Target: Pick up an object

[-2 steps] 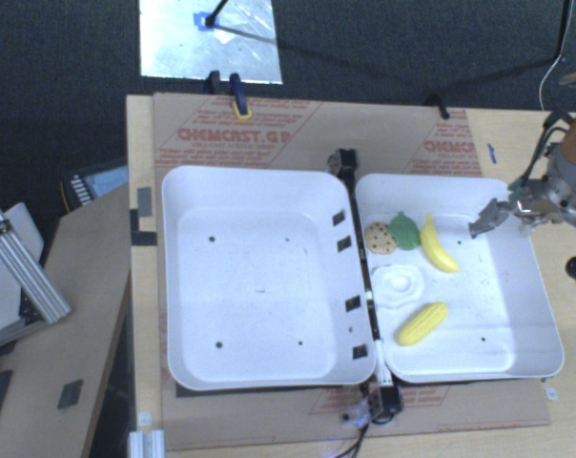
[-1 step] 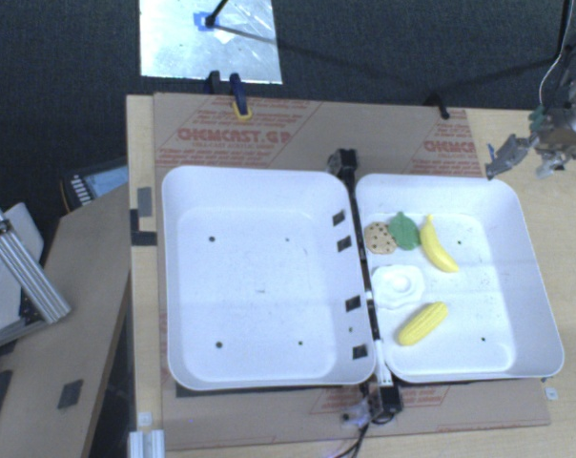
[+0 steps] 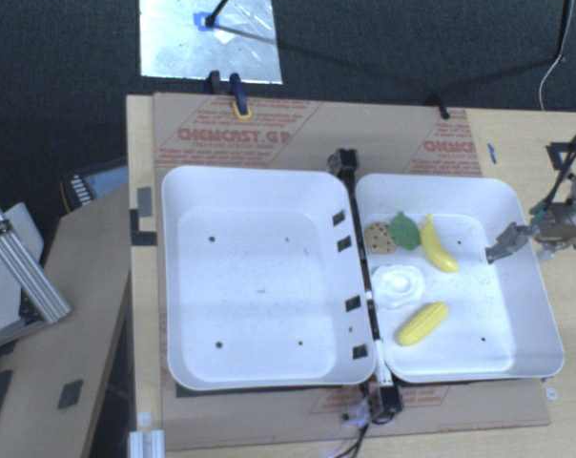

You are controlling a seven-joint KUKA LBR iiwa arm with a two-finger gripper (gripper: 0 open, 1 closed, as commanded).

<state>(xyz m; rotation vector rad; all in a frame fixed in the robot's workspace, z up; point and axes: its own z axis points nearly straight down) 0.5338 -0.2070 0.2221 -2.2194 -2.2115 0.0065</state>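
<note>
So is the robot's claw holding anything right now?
Gripper: over the right bin's right edge, nothing between its fingers; open or shut cannot be told.

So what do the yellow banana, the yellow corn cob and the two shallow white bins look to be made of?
The curved yellow banana looks like moulded plastic: uniform colour, smooth surface, a soft sheen. The stubby yellow corn cob seems to be the same toy plastic, though its texture is too small to read. The two shallow white bins look like thin formed plastic with a matte finish and rounded rims and corners.
</note>
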